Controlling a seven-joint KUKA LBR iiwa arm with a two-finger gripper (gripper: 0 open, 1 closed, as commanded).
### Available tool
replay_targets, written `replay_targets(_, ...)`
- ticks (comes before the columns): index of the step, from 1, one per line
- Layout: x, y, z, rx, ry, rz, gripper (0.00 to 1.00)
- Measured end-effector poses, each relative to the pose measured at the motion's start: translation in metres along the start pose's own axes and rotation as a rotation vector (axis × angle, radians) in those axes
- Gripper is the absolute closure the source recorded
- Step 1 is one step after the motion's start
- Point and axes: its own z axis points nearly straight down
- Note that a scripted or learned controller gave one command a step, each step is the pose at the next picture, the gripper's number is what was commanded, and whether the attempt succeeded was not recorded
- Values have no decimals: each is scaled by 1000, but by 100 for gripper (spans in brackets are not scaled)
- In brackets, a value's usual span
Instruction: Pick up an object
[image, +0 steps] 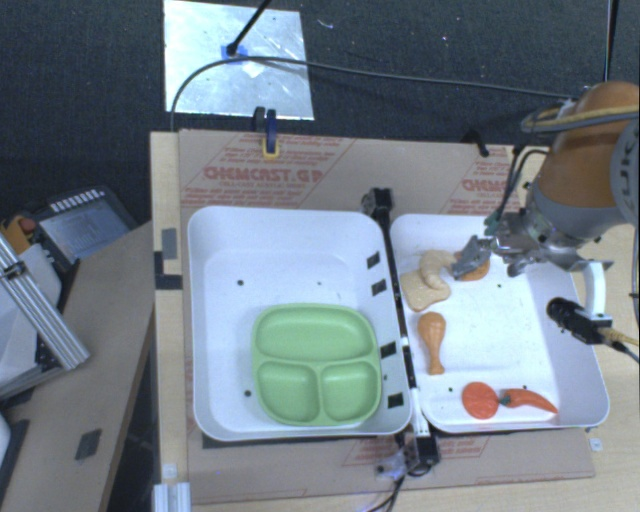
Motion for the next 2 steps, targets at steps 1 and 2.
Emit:
replay_targets(1,-6,1,60,5,1,2,0)
replay_targets(2,-11,-4,104,4,1,2,0)
